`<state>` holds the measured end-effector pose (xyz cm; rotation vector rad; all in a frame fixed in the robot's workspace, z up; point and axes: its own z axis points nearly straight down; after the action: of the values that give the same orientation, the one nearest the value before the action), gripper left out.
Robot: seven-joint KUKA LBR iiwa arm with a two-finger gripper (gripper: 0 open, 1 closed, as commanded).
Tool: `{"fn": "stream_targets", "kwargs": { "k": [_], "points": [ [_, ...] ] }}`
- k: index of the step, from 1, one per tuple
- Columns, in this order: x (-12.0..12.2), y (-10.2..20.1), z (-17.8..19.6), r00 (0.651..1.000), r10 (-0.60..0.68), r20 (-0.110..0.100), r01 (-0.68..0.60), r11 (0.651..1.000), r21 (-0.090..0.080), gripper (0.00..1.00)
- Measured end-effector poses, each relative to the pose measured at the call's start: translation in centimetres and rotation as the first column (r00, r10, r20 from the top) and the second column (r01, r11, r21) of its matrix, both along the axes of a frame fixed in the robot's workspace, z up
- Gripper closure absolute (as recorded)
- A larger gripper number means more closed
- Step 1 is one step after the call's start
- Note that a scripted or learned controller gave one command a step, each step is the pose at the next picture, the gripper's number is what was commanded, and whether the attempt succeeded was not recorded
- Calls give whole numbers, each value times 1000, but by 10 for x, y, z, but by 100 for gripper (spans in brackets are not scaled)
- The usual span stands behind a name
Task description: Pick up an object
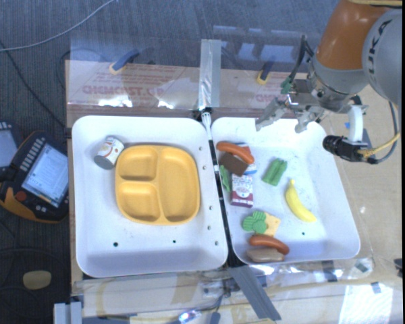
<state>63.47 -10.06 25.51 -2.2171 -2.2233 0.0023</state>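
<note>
In the right bin (337,181) lie the loose objects, none of them between the pincer's fingers. Nearest the pincer (287,117) is a green block (275,171), lying below it and apart from it, out on the bin floor. To the left of that block a hot dog (234,152) rests against the bin's upper left part, with a brown piece (233,165) just beneath it and a small red and white packet (242,187) below that. A banana (298,202) lies to the lower right of the green block, well down from the pincer. Farther toward the near edge sit a green broccoli-like toy (254,221) touching a yellow wedge (273,224), and under them a second hot dog (266,246). The pincer hovers over the far rim of the right bin, its two fingers spread apart and gripping nothing, the left finger (271,115) reaching toward the bin's upper middle. Above it the arm's orange band (347,29) and grey wrist come in from the right. The left bin (88,235) holds a yellow divided plate (157,183) and, at its upper left, a small can (108,152) lying just beside the plate. Off the surface to the left lies a handheld controller (37,174) with a screen.
</note>
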Motion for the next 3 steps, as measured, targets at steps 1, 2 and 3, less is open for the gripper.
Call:
{"fn": "stream_targets", "kwargs": {
  "k": [1,2,3],
  "points": [
    [-97,-50,-90,992,-127,-2,127,992,-1,0],
    [-61,-70,-165,990,-138,14,138,990,-3,0],
    [-59,-70,-153,990,-138,18,138,990,-1,100]
  ]
}}
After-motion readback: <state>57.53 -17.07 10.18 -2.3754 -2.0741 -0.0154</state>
